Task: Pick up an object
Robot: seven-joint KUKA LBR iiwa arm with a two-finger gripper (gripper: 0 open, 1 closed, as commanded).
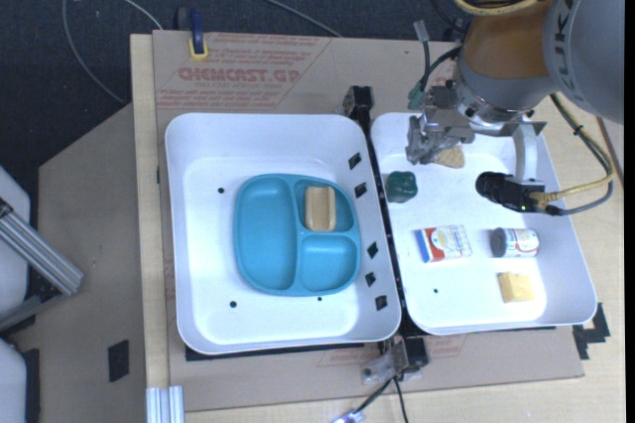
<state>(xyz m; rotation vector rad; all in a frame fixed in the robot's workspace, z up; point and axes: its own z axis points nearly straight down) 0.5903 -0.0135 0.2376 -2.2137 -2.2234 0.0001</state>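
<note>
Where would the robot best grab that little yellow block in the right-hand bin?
Probably across its two opposite flat sides, coming straight down from above. The yellow block lies flat on the right bin floor with bare white space around it, apart from the small can above it, so the fingers should have room to drop on either side.

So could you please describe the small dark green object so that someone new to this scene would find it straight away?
Look at the right-hand white bin, then along its left wall, next to the divider between the two bins. The dark green object lies there, below the gripper and above the red, white and blue packet. It is the one dark green, rounded lump in that bin.
</note>
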